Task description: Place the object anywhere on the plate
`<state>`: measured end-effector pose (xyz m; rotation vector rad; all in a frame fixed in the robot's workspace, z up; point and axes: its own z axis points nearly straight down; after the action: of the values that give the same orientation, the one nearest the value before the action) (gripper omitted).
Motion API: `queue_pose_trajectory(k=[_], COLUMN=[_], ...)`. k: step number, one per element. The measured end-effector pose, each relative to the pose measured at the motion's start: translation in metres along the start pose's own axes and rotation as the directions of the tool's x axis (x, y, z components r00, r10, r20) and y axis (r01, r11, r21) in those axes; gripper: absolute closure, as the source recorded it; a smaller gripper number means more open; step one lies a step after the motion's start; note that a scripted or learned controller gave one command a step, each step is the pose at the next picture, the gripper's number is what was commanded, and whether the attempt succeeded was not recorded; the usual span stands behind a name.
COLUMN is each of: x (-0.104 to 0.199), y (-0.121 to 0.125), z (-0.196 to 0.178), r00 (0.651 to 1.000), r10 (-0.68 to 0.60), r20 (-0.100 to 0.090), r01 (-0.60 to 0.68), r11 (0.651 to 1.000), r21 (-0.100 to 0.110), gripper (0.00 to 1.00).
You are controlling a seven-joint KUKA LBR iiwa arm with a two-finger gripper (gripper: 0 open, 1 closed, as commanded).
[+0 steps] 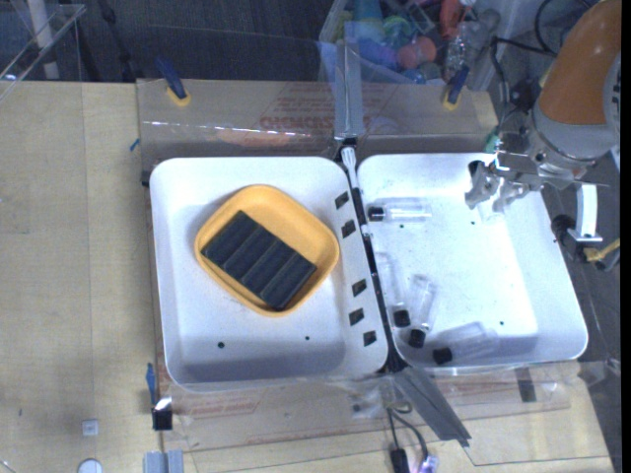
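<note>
The table (59,264) bears two bins. In the left bin (177,353), the yellow plate (222,220) already carries a dark ridged object (258,257), so placing looks done. The pincer (490,187) hangs over the right bin's (552,313) far edge; whether it grips anything I cannot tell.

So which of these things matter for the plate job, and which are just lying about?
Job:
- yellow plate, left bin
- black slab, lying on the plate
- end effector, over the right bin

Lying about:
- clear vials, right bin
- tub of toys behind the bins
</note>
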<state>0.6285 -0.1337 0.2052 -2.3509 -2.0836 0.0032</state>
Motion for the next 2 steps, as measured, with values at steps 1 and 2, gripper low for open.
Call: queue_pose_trajectory(k=[1, 2], x=[0.03, 0.049], y=[0.035, 0.032], z=[-0.045, -0.025], r00=[0.994, 0.95], r10=[-0.106, -0.312], r20=[0.001, -0.002], r01=[0.106, 0.312], r11=[0.994, 0.95], r21=[-0.004, 0.0], gripper=[1.0, 1.0])
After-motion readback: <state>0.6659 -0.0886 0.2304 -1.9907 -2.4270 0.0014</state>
